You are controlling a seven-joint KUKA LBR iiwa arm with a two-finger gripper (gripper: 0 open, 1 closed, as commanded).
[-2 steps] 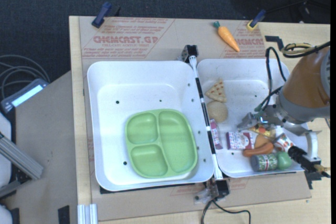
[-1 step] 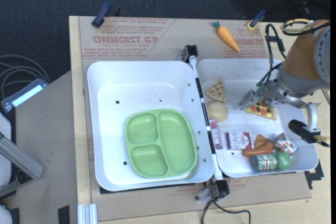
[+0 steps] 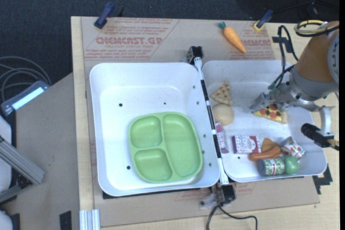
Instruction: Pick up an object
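— Nothing is lifted yet, as far as I can see. The hand (image 3: 268,100) is low in the right bin (image 3: 245,70), at the right of the frame, its tips down by the pizza slice (image 3: 271,113).

— Is it gripping the slice?

— I cannot tell; the fingers are too small and dark to read, and nothing shows between them. The slice looks flat on the bin floor.

— What else is nearby?

— Left of it, a cracker wedge (image 3: 222,93) and a pale bun (image 3: 223,113). Lower down, a red carton (image 3: 245,144), a sausage (image 3: 264,154) and a can (image 3: 271,166).

— And further out?

— A green tray (image 3: 164,146) in the left bin (image 3: 140,75), and a carrot (image 3: 234,37) on the table (image 3: 135,40) at upper right.

— So what's left?

— I'd judge the grasp and the lift both remain.
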